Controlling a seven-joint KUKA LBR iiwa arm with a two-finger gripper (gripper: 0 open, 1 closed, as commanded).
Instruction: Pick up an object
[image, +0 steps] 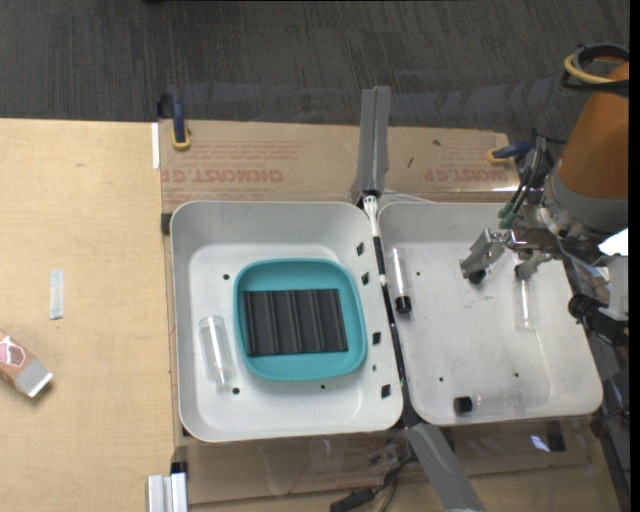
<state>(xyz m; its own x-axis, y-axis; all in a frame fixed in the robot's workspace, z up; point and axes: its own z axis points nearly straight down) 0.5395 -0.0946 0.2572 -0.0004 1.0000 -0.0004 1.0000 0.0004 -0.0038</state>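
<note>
The gripper (503, 257) hung open and empty over the right bin (560, 400), with a clear tube (523, 304) lying just beside it on the bin floor.

Robotics lab bench, two white bins (190, 330) on taped cardboard (260, 165) (clamped at corners), grey carpet floor (300, 50)

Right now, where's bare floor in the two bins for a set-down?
Most room is in the right bin: the middle floor between the marker pen at its left wall, the clear tube and the small black-capped item near the front. The gripper hangs over its back right. The left bin is crowded: the teal tray fills the centre, with a clear vial beside it.
</note>
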